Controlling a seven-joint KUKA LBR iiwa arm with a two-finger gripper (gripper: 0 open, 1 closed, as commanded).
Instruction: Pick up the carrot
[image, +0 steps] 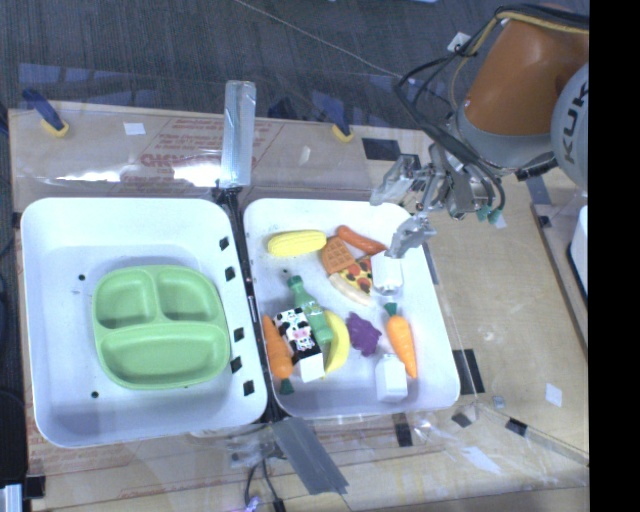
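You have the tool (412, 215) at the far right corner of the right bin (440, 340), hanging over the rim there; its fingers are spread apart with nothing between them. The grey arm (515, 80) comes in from the right above the surface (520, 330), well clear of the left bin (40, 330).

The carrot (401, 339) lies near the right wall of the right bin, about midway along that wall, green top toward the far side and tip toward the near side. A white block (391, 380) sits just beside its tip, toward the near right corner, and a purple piece (366, 335) lies just beside it on the left. A second orange carrot-like piece (277, 350) lies along the left wall of the same bin, near the near left corner.

The middle of that bin is crowded: a green bottle (308, 308), a cow-print box (297, 331) and a banana (340, 342) press together, with a pizza slice (342, 262), a sausage (360, 240) and a corn cob (297, 242) toward the far edge. You get a bare strip of floor between the carrot and the right wall, and more bare floor along the near edge.

The left bin holds a green divided plate (158, 326) in its middle, with bare floor around it on all sides.
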